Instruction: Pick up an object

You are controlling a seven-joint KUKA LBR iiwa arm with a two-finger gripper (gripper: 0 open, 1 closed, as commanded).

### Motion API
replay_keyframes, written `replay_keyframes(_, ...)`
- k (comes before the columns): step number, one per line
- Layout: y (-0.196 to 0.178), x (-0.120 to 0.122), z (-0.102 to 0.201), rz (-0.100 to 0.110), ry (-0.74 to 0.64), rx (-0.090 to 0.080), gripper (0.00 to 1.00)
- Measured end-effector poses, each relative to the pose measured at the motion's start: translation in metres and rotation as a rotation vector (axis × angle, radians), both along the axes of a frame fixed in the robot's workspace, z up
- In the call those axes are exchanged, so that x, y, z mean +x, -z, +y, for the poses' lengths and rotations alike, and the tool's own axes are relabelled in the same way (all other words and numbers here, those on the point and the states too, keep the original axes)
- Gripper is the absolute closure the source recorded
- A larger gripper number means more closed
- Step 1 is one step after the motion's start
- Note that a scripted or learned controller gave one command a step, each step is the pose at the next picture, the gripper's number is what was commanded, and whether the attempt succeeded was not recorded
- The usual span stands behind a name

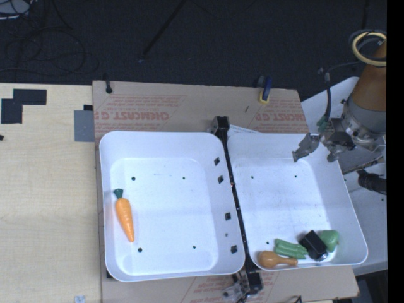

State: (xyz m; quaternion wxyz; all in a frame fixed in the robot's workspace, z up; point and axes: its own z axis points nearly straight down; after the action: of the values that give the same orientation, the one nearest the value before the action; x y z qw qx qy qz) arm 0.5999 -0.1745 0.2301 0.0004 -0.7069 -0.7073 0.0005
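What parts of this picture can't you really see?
- Gripper above the right bin: camera view, too small and dark to tell how its fingers stand.
- Arm: cut off by the picture's right side.
- Light green thing: partly covered by the black object, so its shape is unclear.
- Green beans and orange-brown toy: bunched together, too small for details.
- Carrot in the left bin: plain to see.

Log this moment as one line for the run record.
gripper: open, above right bin's far edge, holding nothing | carrot: left bin | green veg, black block, orange gourd: right bin near corner | pick: not yet done
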Motion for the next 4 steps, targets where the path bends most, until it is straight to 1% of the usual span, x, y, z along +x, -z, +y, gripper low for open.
replay_keyframes(1,0.091,0.041,0.067,0.008,-0.006,0.005,0.00)
replay_keyframes(2,0.086,0.044,0.095,0.004,-0.002,0.001,0.00)
replay_keyframes(3,0.076,0.043,0.094,0.005,-0.002,0.001,1.00)
replay_keyframes(4,-0.070,0.046,0.133,-0.016,-0.005,0.000,1.00)
